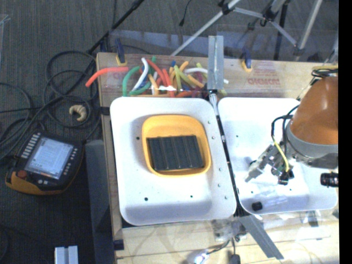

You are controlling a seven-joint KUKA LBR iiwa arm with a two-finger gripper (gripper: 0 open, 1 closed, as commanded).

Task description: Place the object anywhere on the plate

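Down at the near edge of the right bin (308,202), a small dark object (256,205) is lying on the white floor beside a patch of clear wrapping; it is too small to make out properly. That bin is sitting side by side with the left bin (126,191), the two touching along a dark seam.

Sitting in the middle of the left bin is a yellow plate (175,124), roughly square with rounded corners, and a dark ribbed slab (175,152) is lying flat inside it, covering most of its floor.

Reaching in from the right, the grey arm (322,120) with its orange band is hanging over the right bin. Its pincer (263,165) is pointing down and to the left, low above the bin floor, well apart from the plate and a little above the small dark object. Whether it is spread or closed I cannot tell from here, and nothing is showing in its grip.

Behind the bins, a tangle of coloured cables (159,77) is lying along the wooden bench (264,73). A handheld control pendant (47,161) is resting on the carpet to the left.
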